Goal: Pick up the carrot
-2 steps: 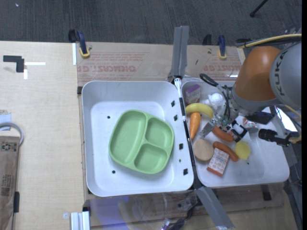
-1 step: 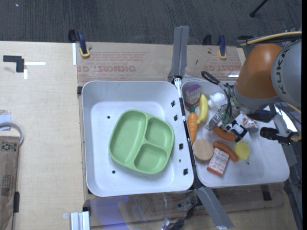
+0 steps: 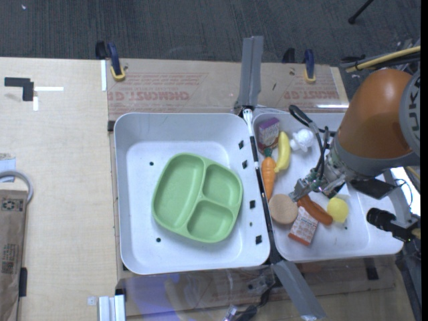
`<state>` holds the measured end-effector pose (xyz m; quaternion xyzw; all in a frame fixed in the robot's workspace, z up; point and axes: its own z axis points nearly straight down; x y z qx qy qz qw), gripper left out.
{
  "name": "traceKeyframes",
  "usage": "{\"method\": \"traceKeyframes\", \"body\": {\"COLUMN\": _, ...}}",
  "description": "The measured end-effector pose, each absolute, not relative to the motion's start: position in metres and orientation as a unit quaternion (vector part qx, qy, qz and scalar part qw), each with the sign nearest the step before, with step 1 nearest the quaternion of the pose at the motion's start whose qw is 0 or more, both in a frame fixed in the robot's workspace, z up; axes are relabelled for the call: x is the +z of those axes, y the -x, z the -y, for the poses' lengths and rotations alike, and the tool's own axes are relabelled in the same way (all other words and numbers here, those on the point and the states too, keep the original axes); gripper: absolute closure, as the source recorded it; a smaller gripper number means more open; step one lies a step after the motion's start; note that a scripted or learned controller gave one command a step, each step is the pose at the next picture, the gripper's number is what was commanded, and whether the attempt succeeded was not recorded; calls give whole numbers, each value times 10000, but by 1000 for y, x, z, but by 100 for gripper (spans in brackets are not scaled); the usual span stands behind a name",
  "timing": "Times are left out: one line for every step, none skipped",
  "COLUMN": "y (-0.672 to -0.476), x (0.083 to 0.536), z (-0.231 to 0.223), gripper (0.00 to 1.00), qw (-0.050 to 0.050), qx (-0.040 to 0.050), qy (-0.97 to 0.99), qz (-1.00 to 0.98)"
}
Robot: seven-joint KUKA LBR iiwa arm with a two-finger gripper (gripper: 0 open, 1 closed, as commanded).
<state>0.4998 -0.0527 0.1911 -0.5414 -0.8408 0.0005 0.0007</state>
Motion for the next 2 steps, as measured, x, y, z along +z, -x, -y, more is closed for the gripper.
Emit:
{"method": "traceKeyframes", "body": {"y": -477, "x": 190, "z": 30, "gripper": 100, "qw": 12, "qx": 17, "qy": 7154, "qz": 6987}}
{"method": "traceKeyframes", "body": {"y": -478, "x": 191, "z": -22, "gripper": 100, "qw": 5, "qx": 14, "qy": 7826, "qz": 6225}}
